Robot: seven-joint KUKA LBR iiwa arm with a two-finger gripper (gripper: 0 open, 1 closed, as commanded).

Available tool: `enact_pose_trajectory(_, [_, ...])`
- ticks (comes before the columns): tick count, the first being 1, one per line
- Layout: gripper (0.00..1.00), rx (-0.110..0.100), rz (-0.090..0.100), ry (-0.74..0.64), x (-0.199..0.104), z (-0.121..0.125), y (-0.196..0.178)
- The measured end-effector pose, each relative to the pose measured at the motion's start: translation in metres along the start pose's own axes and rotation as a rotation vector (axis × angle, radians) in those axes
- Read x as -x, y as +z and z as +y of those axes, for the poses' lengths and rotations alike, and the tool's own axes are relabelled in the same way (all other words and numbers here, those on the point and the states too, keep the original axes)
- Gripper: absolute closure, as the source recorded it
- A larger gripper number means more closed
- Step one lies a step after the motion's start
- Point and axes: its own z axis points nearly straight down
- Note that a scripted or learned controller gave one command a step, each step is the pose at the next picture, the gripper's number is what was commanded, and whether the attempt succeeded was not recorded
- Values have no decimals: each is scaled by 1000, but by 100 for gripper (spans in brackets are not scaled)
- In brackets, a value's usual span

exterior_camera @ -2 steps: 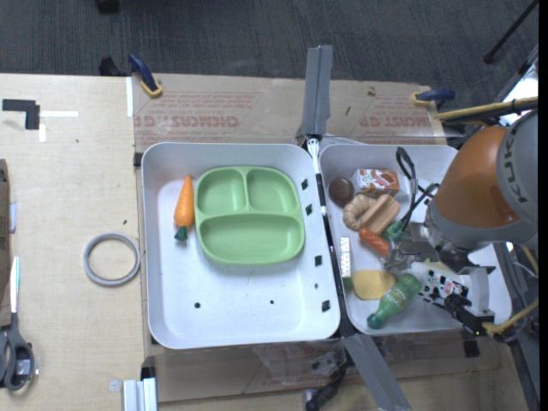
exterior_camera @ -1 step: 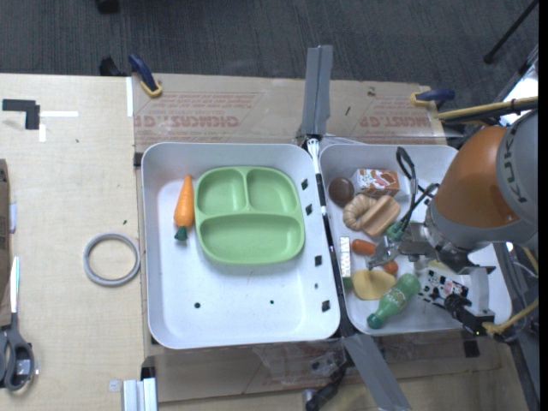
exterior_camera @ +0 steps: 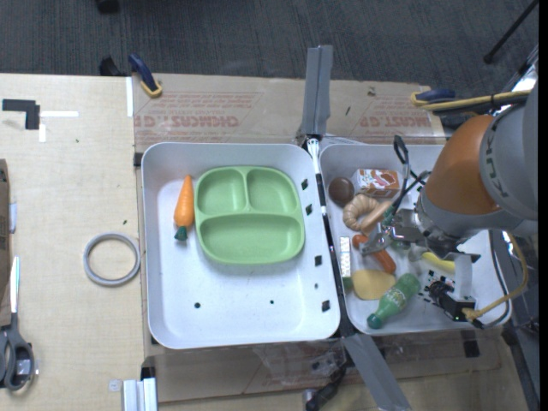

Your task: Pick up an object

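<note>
Orange-banded and grey, our arm (exterior_camera: 479, 178) reaches in from the right and hangs over the right bin (exterior_camera: 497, 315), with the gripper (exterior_camera: 387, 234) down among the clutter there. We cannot tell how its tips stand; the wrist and the pile hide them.

Just under the gripper we see a tan croissant (exterior_camera: 364, 212), and touching that a brown ball (exterior_camera: 340, 190) toward the bin's left wall. Behind them lies a red-and-white packet (exterior_camera: 378, 181). Nearer us, a small orange carrot (exterior_camera: 382, 260) sits beside a yellow piece (exterior_camera: 373, 284), and a green bottle (exterior_camera: 394, 300) lies on its side, slanting toward the bin's near edge. A banana (exterior_camera: 438, 264) peeks out under the wrist. Nothing is visibly between the gripper's tips.

Across the divider, the left bin (exterior_camera: 231, 315) holds a green tray (exterior_camera: 250, 215) with three compartments, lying flat toward the far side. A larger carrot (exterior_camera: 183, 204) lies just beside the tray's left edge, green end toward us.

Out on the bench (exterior_camera: 60, 195), well apart from both bins, we see a tape ring (exterior_camera: 111, 259) and, at the left edge, scissors (exterior_camera: 15, 354).
</note>
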Motion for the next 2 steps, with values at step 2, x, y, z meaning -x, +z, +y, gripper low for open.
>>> enact_pose_trajectory(2, [100, 0, -1, 56, -53, -29, -100])
